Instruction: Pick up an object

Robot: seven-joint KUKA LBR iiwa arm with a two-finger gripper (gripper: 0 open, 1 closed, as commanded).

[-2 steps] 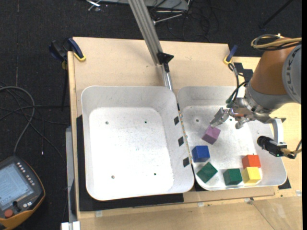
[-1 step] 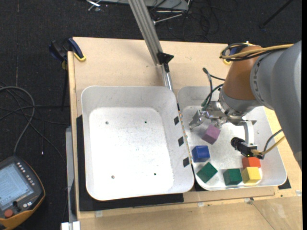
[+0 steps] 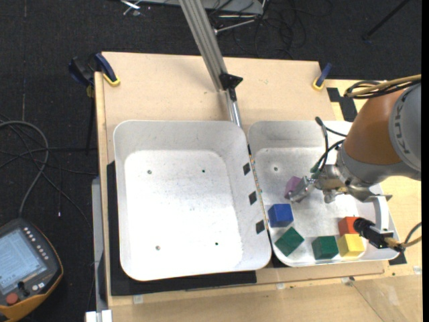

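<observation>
My gripper (image 3: pixel 314 188) hangs low in the right bin (image 3: pixel 285 136), near its middle. A small purple block (image 3: pixel 293 186) lies tilted right against the gripper's left side; whether it is held is hidden from this angle. In front of it sit a blue cube (image 3: pixel 281 215) and a dark green block (image 3: pixel 289 241). Along the bin's front right stand a green cube (image 3: pixel 324 247), a yellow cube (image 3: pixel 350 245) and an orange-red cube (image 3: pixel 347 225).
The left bin (image 3: pixel 181 200) lies beside the right one, sharing a raised divider (image 3: pixel 251 180). A metal pole (image 3: pixel 204 35) slants in from the back. The arm's orange wrist (image 3: pixel 375 136) covers the right bin's right side.
</observation>
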